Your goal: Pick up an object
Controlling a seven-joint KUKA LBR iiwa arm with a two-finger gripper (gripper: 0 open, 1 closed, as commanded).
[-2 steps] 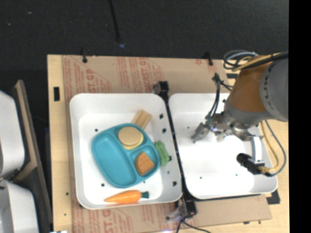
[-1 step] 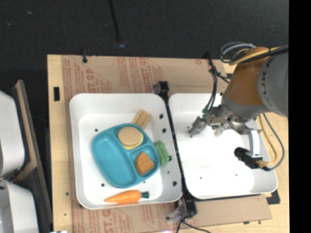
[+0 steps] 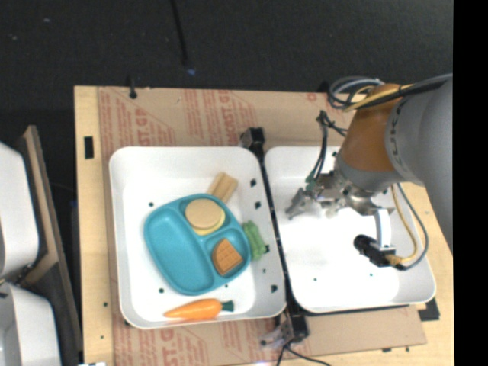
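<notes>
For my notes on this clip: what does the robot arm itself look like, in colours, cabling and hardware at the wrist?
The arm is smooth grey with an orange band above the wrist. Thin dark and pale cables loop around that band and trail down beside it. Below sits a metallic grey end effector, with a small white-and-black attachment alongside.

Even overhead light, white bins (image 3: 191, 166) bright with glare, dark surroundings, slightly soft focus.
</notes>
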